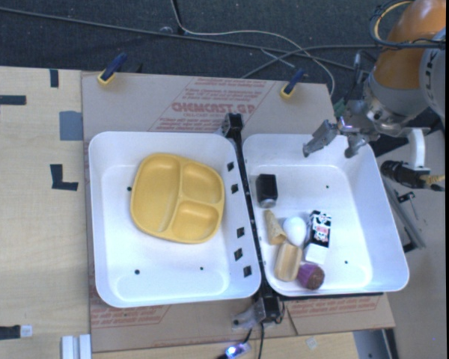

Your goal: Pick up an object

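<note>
1. Grey two-finger gripper (pixel 335 142) is seen above the far edge of the right white bin (pixel 363 193), its two fingers spread apart with nothing between them.
2. The grey arm with its orange band (pixel 411 40) is seen reaching in over the bin's far right corner.
3. A small black cylinder (pixel 266 188) is seen lying near the left wall of the right bin, well apart from the gripper.
4. A cluster of objects is seen toward the near left part of the same bin: a tan bread-like stick (pixel 274 227), a white egg-shaped object (pixel 294 227) touching it, and a tan rounded block (pixel 287 261) just below them.
5. A small black-and-white carton with a cow pattern (pixel 319 235) is seen just beside the egg-shaped object, toward the bin's middle.
6. A purple round object (pixel 310 276) is seen nearest the bin's near edge, touching the tan block.
7. A yellow plastic plate with three compartments (pixel 177 197) is seen lying flat in the left white bin (pixel 112 230), toward its far half.
8. Both bins are seen resting side by side on a sheet of brown cardboard (pixel 209 103) on the wooden bench.
</note>
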